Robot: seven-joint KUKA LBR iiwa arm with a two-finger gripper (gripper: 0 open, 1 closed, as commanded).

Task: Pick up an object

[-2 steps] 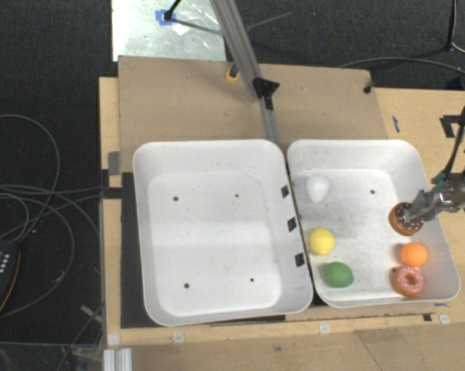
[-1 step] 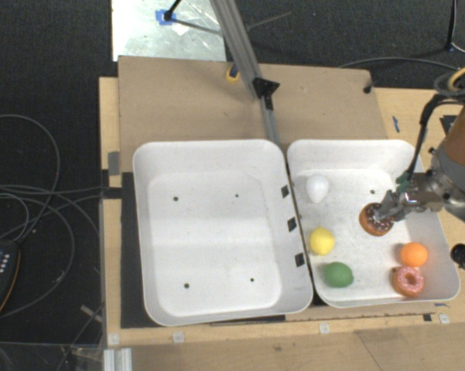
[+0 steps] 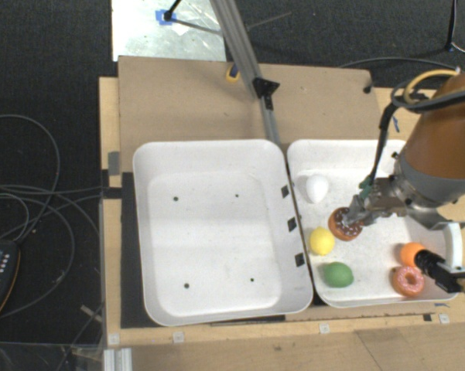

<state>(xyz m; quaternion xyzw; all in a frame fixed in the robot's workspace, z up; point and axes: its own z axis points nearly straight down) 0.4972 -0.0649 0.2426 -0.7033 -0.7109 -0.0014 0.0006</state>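
The right bin [image 3: 371,151] holds several small things. A white egg-shaped piece [image 3: 316,188] lies near its far left corner. A yellow ball [image 3: 322,242] and a green ball [image 3: 339,274] sit along its left wall. A brown sprinkled donut [image 3: 343,226] lies near the middle. My gripper [image 3: 357,213] is down at the donut's right upper edge, touching or just above it. An orange ball [image 3: 410,253] and a pink donut [image 3: 408,282] rest near the front right, partly behind the wrist hardware.
The left bin [image 3: 151,207] stands beside the right one, with black clips on the shared wall [image 3: 292,224]. A grey pole [image 3: 244,49] slants across the bench's far side. The arm's orange and grey body [image 3: 441,145] overhangs the right bin's right side.
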